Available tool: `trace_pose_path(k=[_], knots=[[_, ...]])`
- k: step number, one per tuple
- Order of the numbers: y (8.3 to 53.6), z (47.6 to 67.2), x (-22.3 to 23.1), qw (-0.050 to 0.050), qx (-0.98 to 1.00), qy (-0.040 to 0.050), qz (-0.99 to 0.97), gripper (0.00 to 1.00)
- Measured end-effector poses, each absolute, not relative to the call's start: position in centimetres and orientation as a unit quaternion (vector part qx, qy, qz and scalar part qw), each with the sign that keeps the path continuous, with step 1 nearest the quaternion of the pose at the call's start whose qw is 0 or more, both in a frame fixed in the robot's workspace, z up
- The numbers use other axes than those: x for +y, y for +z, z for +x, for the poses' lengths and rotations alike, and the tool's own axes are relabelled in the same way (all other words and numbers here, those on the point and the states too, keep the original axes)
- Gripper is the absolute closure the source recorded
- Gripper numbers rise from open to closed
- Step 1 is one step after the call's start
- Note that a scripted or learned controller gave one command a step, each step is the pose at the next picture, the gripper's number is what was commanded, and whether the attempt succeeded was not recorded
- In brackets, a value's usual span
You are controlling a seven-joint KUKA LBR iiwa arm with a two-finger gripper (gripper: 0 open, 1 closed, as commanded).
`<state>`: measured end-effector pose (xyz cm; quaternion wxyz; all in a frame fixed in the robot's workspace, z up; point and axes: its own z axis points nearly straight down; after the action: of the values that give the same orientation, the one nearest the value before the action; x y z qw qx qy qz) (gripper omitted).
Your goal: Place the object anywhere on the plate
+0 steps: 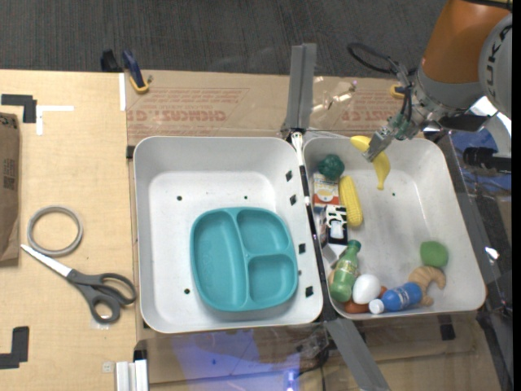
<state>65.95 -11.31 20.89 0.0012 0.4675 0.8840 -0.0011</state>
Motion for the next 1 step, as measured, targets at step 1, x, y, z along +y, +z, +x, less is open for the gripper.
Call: trace_pose_path(k=[1], knots=[[19.15,62.2,-2.98,0.0,0.905,-0.0003,0.425,1.0]])
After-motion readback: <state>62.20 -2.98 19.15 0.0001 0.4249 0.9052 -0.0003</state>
